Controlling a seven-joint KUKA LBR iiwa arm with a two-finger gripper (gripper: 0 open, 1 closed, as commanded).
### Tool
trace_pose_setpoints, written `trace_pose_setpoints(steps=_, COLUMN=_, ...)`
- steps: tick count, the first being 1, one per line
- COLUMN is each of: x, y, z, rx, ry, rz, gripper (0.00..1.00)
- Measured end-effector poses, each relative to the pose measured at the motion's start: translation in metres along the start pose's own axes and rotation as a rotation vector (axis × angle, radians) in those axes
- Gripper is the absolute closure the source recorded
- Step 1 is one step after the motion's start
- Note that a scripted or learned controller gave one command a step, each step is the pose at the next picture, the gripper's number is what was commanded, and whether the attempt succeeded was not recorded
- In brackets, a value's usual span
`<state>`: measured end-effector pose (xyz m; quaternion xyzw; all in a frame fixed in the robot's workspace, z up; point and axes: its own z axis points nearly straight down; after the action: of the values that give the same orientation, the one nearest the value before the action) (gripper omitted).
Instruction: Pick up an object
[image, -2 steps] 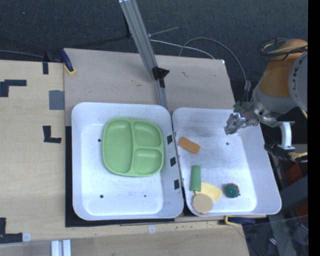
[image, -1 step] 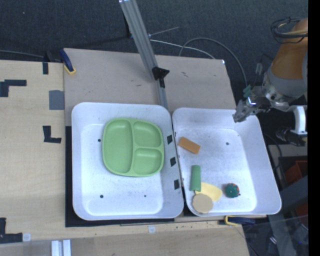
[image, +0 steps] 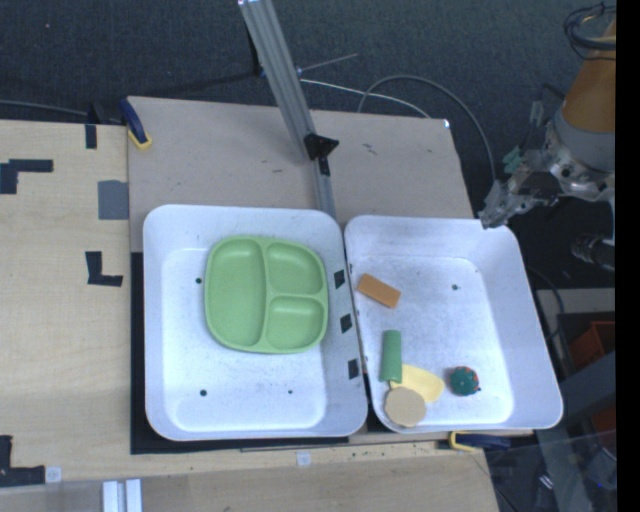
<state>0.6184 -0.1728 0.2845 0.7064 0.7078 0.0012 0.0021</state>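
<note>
Two shallow white bins sit side by side on the desk (image: 250, 150). The left bin (image: 170, 400) holds a green divided plate (image: 266, 294) with three compartments, lying flat toward the bin's 12 o'clock half. The right bin (image: 500, 300) carries the small things. An orange block (image: 379, 291) lies near the bin's 10 o'clock corner, well apart from the rest. A green cylinder (image: 390, 355) lies lengthwise toward 7 o'clock, its lower end touching a yellow piece (image: 421, 381). A tan round disc (image: 406, 405) rests at the yellow piece's 7 o'clock side, overlapping it, just beside the bin's near wall. A small green and red ball-like object (image: 462, 380) sits at 3 o'clock of the yellow piece, close but apart from it.

The arm comes in from 3 o'clock, its orange band (image: 590, 95) high at the frame's 2 o'clock corner. The claw (image: 497, 212) hangs just outside the right bin's 1 o'clock corner, above the rim, well apart from every object in the bin. Whether the claw is apart or together cannot be told; it is dark and small against the background, and nothing is seen held in it.

A grey metal pole (image: 290, 90) slants down from 12 o'clock to the seam between the bins
</note>
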Motion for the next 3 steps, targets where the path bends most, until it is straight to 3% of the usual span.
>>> trace_pose_setpoints(steps=1, x=0.05, y=-0.019, z=-0.001, rx=0.005, ry=0.002, rz=-0.003, gripper=1.0)
trace_pose_setpoints(steps=3, x=0.145, y=-0.051, z=0.03, rx=0.008, ry=0.002, rz=-0.004, gripper=1.0)
